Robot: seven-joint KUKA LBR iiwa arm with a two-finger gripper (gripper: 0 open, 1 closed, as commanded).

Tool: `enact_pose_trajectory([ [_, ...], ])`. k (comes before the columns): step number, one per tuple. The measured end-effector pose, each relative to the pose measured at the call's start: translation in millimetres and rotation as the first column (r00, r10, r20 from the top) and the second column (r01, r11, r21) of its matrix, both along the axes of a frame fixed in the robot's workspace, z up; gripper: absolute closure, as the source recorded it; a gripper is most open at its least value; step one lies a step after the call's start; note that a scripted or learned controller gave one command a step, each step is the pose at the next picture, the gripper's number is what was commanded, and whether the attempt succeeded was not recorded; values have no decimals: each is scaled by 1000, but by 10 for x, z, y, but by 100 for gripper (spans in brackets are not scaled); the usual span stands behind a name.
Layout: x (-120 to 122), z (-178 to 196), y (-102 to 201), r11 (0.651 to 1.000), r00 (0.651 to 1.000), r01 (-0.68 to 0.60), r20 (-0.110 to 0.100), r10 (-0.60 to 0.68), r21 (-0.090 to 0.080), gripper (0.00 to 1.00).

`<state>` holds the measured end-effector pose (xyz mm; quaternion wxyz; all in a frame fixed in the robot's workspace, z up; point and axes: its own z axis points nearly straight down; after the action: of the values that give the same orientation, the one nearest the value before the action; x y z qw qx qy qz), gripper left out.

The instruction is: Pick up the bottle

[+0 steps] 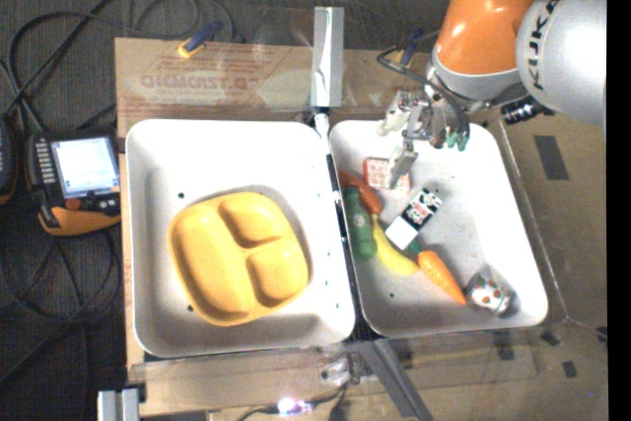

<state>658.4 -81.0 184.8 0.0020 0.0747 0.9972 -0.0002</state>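
The green bottle (357,224) lies lengthwise against the left wall of the right bin (513,212), its dark top pointing to the back. My gripper (402,145) hangs over the back part of that bin, up and to the right of the bottle and apart from it. Its pale fingers (401,163) stand open with nothing between them, just above a small red and white box (377,173).
Around the bottle lie an orange-red piece (363,195), a yellow banana (392,255), a black and white box (414,216), a carrot (443,276) and a shiny can (489,295). The left bin (158,153) holds a yellow divided plate (240,256).
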Motion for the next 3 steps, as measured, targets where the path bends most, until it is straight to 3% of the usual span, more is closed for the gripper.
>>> enact_pose_trajectory([
  [1,-47,-898,-152,992,992,129,0,-129,3,0],
  [2,12,6,431,993,993,118,1,-118,3,0],
  [3,5,3,278,985,985,-174,0,174,-1,0],
])
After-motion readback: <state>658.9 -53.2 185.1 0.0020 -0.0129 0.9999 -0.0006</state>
